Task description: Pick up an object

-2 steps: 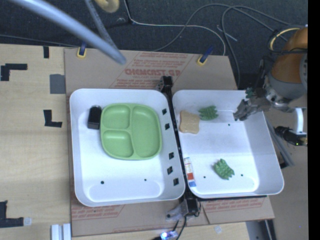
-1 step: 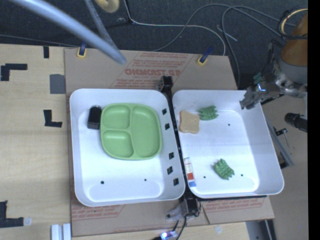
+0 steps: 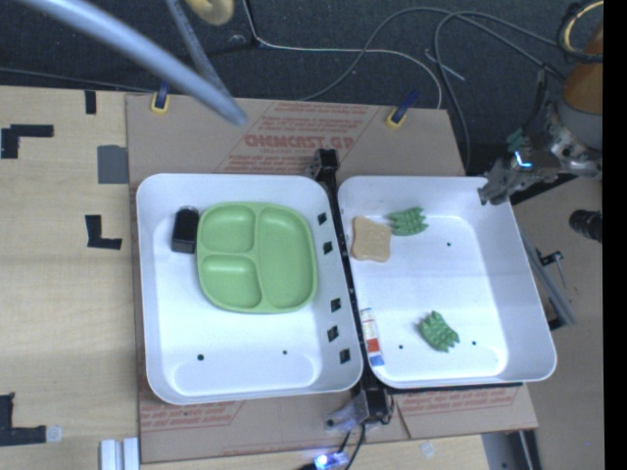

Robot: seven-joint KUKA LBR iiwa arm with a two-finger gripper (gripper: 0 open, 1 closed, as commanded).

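The right bin (image 3: 480,272) holds a tan slice of toy bread (image 3: 370,239) near its far left corner. A green leafy piece (image 3: 408,221) lies just right of the bread, and a second green leafy piece (image 3: 438,331) lies toward the front. A small white and red tube (image 3: 369,336) rests against this bin's left wall. In the left bin (image 3: 157,292) sit a green divided plate (image 3: 258,258) and a small black block (image 3: 184,230) at the plate's left. My gripper (image 3: 498,186) hangs over the right bin's far right rim, apart from every object.
Brown cardboard (image 3: 294,130) lies under both bins. A black divider strip with clips (image 3: 338,272) runs between them. Cables (image 3: 411,37) trail across the dark back area. A grey pole (image 3: 127,37) slants in from the top left.
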